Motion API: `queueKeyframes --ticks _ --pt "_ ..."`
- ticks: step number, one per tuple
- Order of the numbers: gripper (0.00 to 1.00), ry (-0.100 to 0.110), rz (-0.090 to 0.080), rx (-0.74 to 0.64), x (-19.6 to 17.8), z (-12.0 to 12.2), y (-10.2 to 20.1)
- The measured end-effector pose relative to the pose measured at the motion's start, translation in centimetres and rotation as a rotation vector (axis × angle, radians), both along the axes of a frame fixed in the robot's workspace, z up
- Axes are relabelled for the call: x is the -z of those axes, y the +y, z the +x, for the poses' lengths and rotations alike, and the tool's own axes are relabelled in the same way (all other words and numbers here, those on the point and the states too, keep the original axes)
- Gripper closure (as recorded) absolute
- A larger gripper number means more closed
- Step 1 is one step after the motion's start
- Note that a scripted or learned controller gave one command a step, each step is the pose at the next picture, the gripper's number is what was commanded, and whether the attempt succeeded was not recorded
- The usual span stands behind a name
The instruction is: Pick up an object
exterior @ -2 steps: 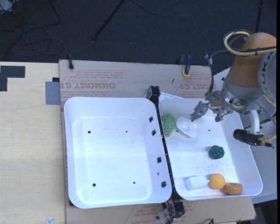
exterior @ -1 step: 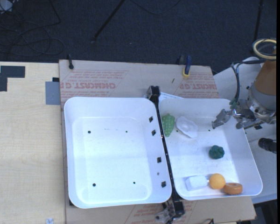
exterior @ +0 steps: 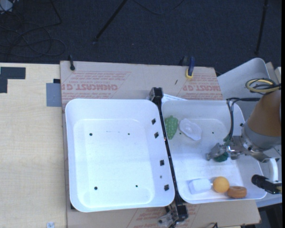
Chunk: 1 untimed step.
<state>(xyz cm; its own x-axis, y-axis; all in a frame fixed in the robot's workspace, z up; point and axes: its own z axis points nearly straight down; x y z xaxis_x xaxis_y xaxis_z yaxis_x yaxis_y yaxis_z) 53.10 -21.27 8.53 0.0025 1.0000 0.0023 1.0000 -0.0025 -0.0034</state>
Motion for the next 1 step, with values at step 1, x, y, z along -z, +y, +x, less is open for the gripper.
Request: queueKeyframes --ticks 1 --pt "1.0 -0.003 -0.001 0.006 -1.37 0.19 -0.27"
